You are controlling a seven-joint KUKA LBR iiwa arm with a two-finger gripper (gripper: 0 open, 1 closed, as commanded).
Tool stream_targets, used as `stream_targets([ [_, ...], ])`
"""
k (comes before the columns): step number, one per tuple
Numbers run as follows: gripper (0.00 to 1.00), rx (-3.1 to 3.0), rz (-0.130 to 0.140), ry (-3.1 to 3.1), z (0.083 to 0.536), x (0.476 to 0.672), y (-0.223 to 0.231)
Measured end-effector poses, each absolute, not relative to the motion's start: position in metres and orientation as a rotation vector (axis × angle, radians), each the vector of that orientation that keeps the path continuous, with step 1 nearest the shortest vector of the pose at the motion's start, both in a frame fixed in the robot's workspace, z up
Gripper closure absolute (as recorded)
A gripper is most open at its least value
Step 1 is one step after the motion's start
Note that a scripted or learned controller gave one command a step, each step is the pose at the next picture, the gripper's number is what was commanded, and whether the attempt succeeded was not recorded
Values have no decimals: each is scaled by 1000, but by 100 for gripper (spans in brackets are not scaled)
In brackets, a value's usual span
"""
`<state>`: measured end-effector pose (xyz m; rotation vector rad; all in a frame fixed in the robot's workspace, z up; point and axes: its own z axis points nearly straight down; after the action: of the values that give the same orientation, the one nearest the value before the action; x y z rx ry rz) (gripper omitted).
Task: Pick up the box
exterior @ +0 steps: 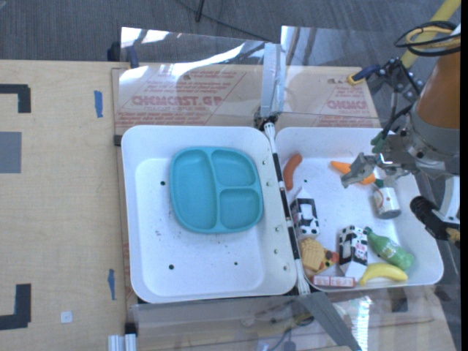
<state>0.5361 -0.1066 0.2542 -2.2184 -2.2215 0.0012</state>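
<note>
From the camera view, the box, black and white and small, lies at the right bin's near-left side, well left of and below the fingers. Their spread is hard to tell. The arm's wrist is cut off at the edge.

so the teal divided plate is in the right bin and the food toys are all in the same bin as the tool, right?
Not quite. The camera view shows the teal divided plate in the left bin, alone. The food toys, such as the banana and green bottle, do lie in the right bin, where the tool hangs.
</note>
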Motion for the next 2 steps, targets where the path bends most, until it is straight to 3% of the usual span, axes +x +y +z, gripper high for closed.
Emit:
stream_targets([
  [1,0,-2274,-8,-2181,89,512,-184],
  [2,100,-2283,-7,-2183,101,513,-186],
])
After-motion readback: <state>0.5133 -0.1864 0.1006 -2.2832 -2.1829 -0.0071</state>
